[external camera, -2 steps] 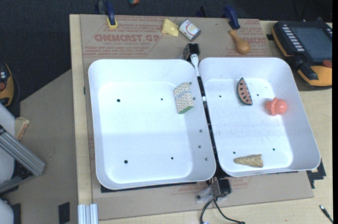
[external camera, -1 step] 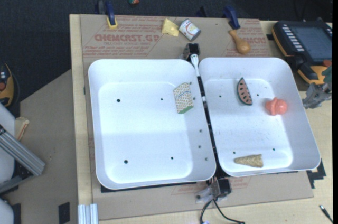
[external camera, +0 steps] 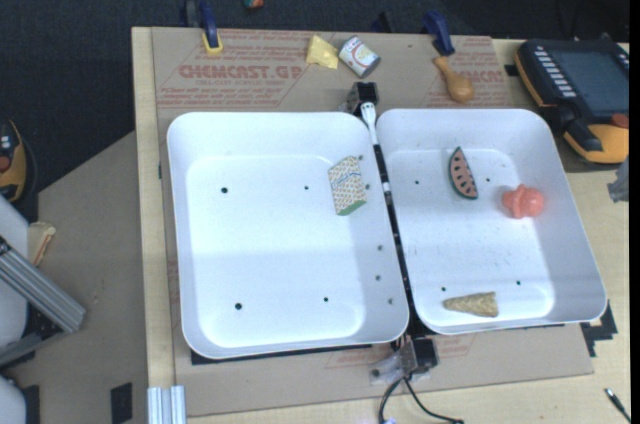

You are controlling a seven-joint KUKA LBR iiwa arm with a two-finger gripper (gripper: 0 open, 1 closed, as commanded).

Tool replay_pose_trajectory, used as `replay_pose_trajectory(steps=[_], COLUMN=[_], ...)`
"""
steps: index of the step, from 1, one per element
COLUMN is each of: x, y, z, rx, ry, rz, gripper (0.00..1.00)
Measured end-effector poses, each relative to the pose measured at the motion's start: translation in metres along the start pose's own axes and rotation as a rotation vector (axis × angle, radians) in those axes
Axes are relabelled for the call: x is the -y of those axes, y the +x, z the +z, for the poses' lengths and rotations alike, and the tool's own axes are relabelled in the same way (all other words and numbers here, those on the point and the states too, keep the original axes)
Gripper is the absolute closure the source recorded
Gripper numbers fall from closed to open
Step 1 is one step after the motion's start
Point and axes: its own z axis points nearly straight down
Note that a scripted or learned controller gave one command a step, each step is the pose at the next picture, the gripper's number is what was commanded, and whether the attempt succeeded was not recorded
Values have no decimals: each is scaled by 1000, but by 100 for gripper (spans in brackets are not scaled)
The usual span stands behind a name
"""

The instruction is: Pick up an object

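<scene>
Whether the end effector is spread, pressed together or pinching anything cannot be told from this view, and nothing in the bins looks lifted or gripped. My judgement is that the pick has not started: every candidate lies flat on a bin floor, and the whole job of reaching, closing and lifting is still to come.

The right bin [external camera: 480, 247], nearer to where the arm comes in, holds three things, well apart from each other. A watermelon slice [external camera: 462, 173] lies toward the far side. A pink lump [external camera: 523, 201] sits near it, closer to the right wall. A tan wedge [external camera: 471, 304] rests by the near rim.

The left bin [external camera: 260, 242] holds one thing, a small patterned carton [external camera: 347, 185]. It lies close to the wall shared with the right bin, and the rest of that floor is bare. With the wall so close there is little room on one side, so it looks the more awkward grab. The watermelon slice and the pink lump have open floor around them and seem the easier choices.

Outside the bins, on the worktop [external camera: 160, 242] beyond their far edge, lie a yellow wedge [external camera: 322, 52], a small can [external camera: 359, 56] just beside it and a tan pear-shaped piece [external camera: 454, 80]. Two blue clamps [external camera: 210, 24] grip the board's far edge. A handheld controller [external camera: 585, 92] rests off to the right.
</scene>
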Motion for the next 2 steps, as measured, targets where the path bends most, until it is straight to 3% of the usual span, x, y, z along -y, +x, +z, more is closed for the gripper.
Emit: replay_pose_trajectory(steps=[1,2], x=[0,3], y=[96,251], z=[31,109], rx=[-9,-9], ry=[7,13], rz=[-14,-20], gripper=[100,100])
